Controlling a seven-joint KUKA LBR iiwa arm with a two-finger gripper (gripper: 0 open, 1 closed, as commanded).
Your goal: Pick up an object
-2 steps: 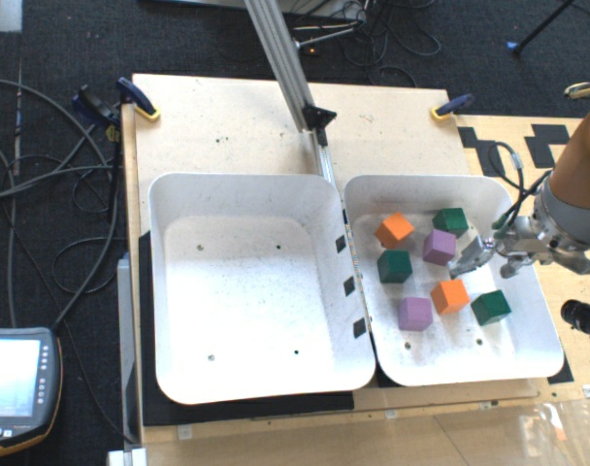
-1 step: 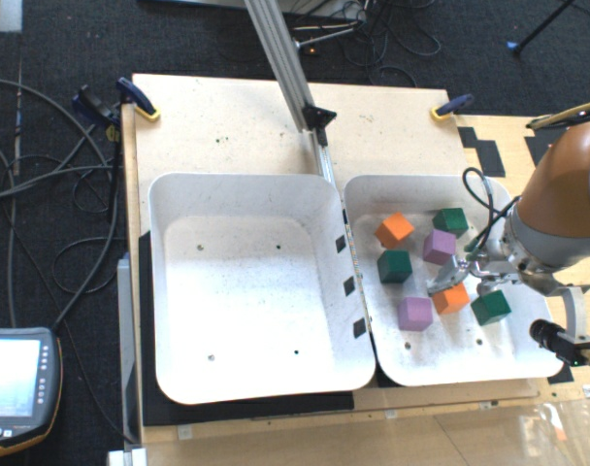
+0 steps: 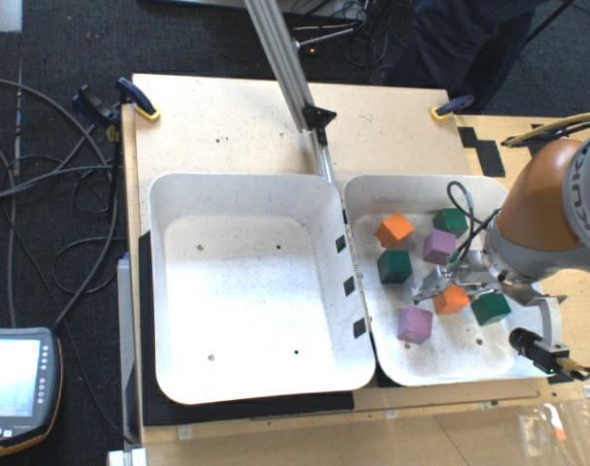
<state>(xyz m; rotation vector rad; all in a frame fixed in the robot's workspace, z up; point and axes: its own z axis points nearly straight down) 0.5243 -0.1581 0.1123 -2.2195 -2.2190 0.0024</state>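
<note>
The jaws (image 3: 441,290) sit low in the right bin (image 3: 411,372), touching an orange cube (image 3: 452,300); their state is unclear.

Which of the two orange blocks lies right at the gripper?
The lower orange block, at the gripper. The other orange block sits apart, higher up near the green block.

A robotics lab or test cell: a plywood desk (image 3: 237,124) stands on dark carpet with loose cables (image 3: 43,173) trailing across the floor, clamps (image 3: 138,100) grip the desk's corners, an aluminium camera pole (image 3: 280,51) rises behind it, and a teach pendant (image 3: 18,386) lies at lower left.
</note>
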